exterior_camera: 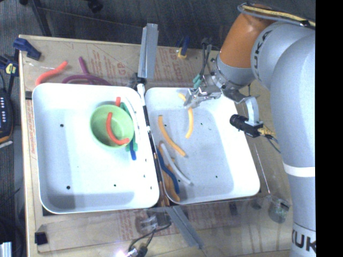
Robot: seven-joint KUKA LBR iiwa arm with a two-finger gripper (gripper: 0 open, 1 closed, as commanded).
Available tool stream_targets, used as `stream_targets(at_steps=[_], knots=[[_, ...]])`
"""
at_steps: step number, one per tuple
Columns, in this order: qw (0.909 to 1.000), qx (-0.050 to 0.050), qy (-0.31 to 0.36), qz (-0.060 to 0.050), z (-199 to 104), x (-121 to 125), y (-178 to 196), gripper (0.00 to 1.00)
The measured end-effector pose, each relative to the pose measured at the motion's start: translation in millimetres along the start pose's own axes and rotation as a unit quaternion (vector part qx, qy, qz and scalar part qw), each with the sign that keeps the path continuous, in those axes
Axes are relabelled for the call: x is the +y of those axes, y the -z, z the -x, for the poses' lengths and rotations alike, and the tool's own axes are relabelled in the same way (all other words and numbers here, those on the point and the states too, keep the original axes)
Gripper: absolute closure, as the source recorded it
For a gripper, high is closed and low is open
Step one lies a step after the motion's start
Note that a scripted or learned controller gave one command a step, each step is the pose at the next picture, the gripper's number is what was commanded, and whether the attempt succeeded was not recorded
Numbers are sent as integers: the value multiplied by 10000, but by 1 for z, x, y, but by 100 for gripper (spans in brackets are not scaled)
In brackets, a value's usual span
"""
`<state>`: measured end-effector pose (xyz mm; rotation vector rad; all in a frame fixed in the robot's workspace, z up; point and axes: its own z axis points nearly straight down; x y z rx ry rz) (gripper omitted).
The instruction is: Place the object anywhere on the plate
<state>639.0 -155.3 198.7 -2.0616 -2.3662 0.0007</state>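
While we are looking down on both bins, we are judging the task as partly under way, not finished.

Plate: we are seeing a green plate (111,123) sitting in the left bin (64,181), with a red strip (113,134) already curling across it and green and blue pieces (131,143) lying at its right edge.

Object: we are taking the yellow strip (189,123) as the likely one; it is hanging or lying just below the end effector (195,97), over the upper part of the right bin (236,170).

End effector: we are finding it low over the right bin's far edge, and we cannot tell whether it is apart, together, or clamped on the yellow strip, since the tips are too small and cluttered to read.

Done: we are judging that the arm is at the pick, at most.

Left: we are expecting a lift, a carry leftward across the wall between the bins, and a release over the plate.

Other things: we are noting an orange strip (170,137) and grey and blue pieces (174,167) in the right bin, and red and purple pieces (64,73) on the surface (96,50) behind the left bin.

In the way: we are watching the two rims between the bins, and the crowded right edge of the plate.
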Motion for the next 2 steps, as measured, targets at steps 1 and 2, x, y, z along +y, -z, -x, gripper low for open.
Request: stream_targets(at_steps=[1, 2], knots=[[9849, -17, 1729, 8, -55, 26, 8, 100], [9850, -19, 1726, 9, -54, 26, 8, 0]])
